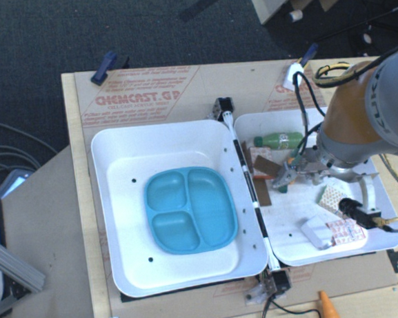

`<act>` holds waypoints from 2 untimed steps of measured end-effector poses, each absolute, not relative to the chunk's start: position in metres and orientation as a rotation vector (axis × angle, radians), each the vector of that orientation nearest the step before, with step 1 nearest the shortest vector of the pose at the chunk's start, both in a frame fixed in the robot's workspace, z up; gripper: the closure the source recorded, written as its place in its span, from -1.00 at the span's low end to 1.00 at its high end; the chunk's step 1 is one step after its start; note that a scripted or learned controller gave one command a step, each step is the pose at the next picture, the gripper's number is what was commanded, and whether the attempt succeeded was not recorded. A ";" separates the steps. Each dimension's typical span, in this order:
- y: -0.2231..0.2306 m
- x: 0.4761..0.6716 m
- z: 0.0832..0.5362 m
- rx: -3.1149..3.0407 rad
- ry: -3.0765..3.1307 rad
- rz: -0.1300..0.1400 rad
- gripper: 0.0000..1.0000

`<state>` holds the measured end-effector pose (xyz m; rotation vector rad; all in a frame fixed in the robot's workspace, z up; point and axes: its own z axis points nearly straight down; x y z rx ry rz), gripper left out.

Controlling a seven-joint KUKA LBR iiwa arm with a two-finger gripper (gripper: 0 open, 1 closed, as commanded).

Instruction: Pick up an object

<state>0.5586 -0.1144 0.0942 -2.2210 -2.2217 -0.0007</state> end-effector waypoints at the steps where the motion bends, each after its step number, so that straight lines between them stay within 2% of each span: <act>1: -0.101 0.617 0.120 -2.221 -2.223 -0.001 -1.00; 2: -0.100 0.622 0.092 -2.222 -2.227 -0.014 -1.00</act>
